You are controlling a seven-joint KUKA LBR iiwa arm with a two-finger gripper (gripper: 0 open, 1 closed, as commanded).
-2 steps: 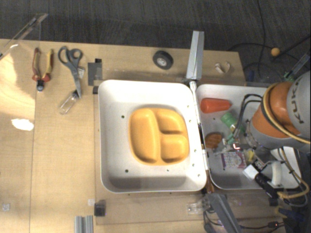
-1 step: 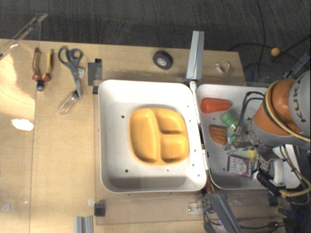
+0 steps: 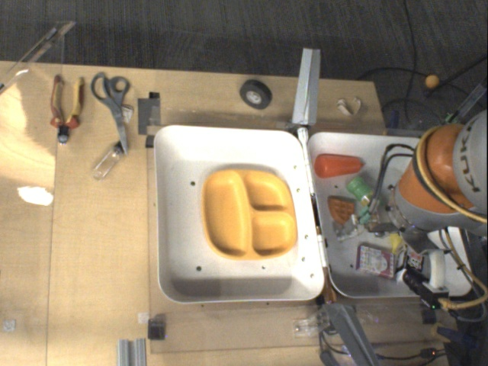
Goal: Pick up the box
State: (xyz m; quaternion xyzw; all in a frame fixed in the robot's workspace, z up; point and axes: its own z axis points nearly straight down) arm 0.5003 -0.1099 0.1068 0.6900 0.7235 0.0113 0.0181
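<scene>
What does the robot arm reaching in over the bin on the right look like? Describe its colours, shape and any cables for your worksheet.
The arm is a thick, rounded body, grey with a broad orange band above the wrist. Black cables loop along its side and trail down past its lower edge. Lower down, towards the gripper, the hardware turns dark and cluttered, too tangled with cables to make out finer markings.

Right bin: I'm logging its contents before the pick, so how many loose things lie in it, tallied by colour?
Red-orange: 1
Green: 1
Orange-brown: 1
Purple-and-white box: 1
Total: 4 in plain sight; the arm hides the rest of the bin.
</scene>
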